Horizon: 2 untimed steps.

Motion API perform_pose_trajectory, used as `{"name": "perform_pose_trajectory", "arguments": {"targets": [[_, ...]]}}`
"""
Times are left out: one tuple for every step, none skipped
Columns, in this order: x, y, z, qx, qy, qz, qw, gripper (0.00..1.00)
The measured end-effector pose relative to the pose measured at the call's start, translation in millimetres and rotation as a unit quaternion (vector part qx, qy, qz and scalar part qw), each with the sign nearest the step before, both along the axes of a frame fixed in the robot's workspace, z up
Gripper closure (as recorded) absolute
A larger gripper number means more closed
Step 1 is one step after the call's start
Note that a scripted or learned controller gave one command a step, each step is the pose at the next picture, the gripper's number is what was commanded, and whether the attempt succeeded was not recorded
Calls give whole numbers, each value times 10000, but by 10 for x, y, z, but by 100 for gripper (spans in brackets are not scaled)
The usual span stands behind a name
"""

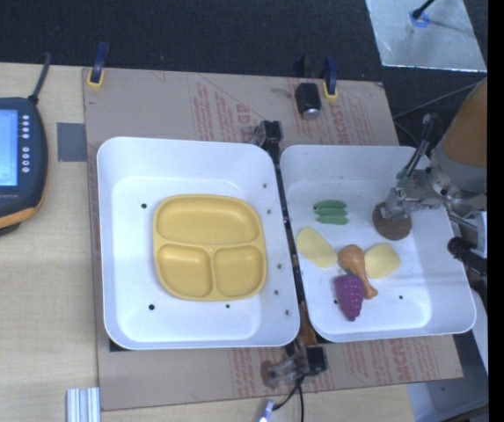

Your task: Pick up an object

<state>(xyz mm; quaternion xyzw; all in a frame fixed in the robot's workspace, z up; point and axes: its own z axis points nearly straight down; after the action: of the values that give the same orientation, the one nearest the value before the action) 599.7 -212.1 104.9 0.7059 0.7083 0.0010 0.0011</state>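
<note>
We see the gripper [396, 207] at the right of the frame, low over a brown round object [393, 224] in the right bin [427, 319]; we cannot tell its state. We judge this the grasp step; next comes a clean lift, clear of the nearby yellow piece [383, 259].

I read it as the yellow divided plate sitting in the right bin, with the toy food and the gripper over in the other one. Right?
Not quite. The camera view shows the yellow divided plate in the left bin, not the right. The rest holds: the toy food, including the purple grapes and green pea pod, lies in the other bin, and the gripper is over there too.
</note>
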Motion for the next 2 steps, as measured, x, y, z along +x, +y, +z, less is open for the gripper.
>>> {"name": "perform_pose_trajectory", "arguments": {"targets": [[-1, 0, -1, 0, 2, 2, 10000, 0], [111, -5, -114, -9, 0, 0, 10000, 0]]}}
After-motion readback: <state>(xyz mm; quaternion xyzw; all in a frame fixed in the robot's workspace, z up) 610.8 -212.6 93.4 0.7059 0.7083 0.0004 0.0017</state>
